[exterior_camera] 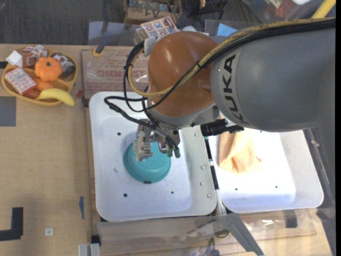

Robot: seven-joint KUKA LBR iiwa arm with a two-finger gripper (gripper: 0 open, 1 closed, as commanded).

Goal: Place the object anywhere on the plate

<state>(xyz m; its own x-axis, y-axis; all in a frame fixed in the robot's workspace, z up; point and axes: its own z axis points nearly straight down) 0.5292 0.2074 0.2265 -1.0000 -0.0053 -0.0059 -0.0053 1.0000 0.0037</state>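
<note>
A round teal plate [151, 169] lies in the middle of the left white bin [104, 191]. My gripper [157, 149] hangs right over the plate's far edge, low and close to it, and covers part of its rim. I see nothing clearly held in it. A soft pale-orange object [241, 154], like a folded cloth, lies at the left side of the right bin [301, 196], partly under the arm's grey body [277, 73]. The orange wrist band [178, 73] hides the far part of the left bin.
A yellow bowl [10, 87] of toy food, with a small pumpkin [48, 68] and a banana [56, 95], sits on the bench at the far left. A clear packet [106, 71] lies behind the left bin. Black cables [125, 97] loop down beside the wrist.
</note>
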